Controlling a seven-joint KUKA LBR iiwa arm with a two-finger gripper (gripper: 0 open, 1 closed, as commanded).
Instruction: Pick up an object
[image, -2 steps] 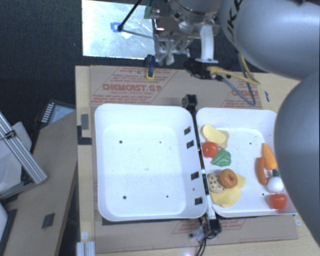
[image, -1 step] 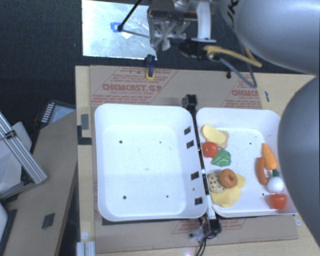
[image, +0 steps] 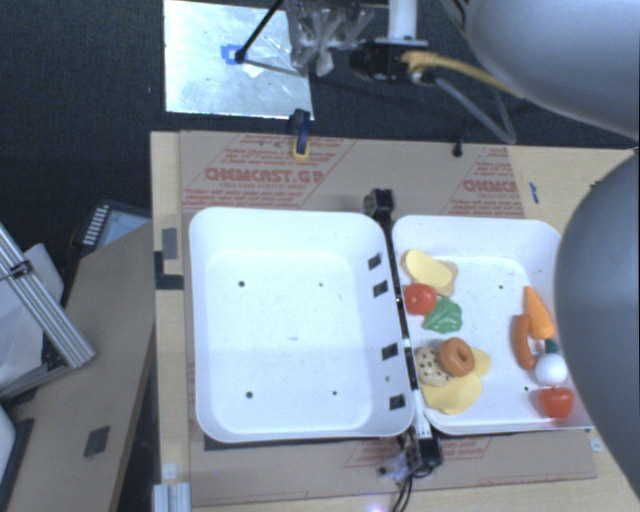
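Observation:
The right bin (image: 500, 250) holds several toy foods. A yellow slice (image: 430, 268), a red tomato (image: 420, 298) and a green leafy piece (image: 443, 317) lie near its left wall. Below them sit a brown donut (image: 457, 356), a speckled cookie (image: 431, 368) and a yellow piece (image: 452, 396). An orange carrot (image: 538, 312), an orange-red sausage (image: 522, 343), a white egg (image: 551, 370) and a red piece (image: 556, 402) lie at its right side. My gripper (image: 318, 45) hangs raised at the top of the view, beyond both bins, blurred and far from the foods.
The left bin (image: 285, 225) stands beside the right one, with a black hinge strip (image: 395, 320) between them. A shiny metal plate (image: 235, 60) lies behind the bench. The grey arm (image: 600, 300) covers the right edge of the right bin. Aluminium framing (image: 40, 310) sits at the left.

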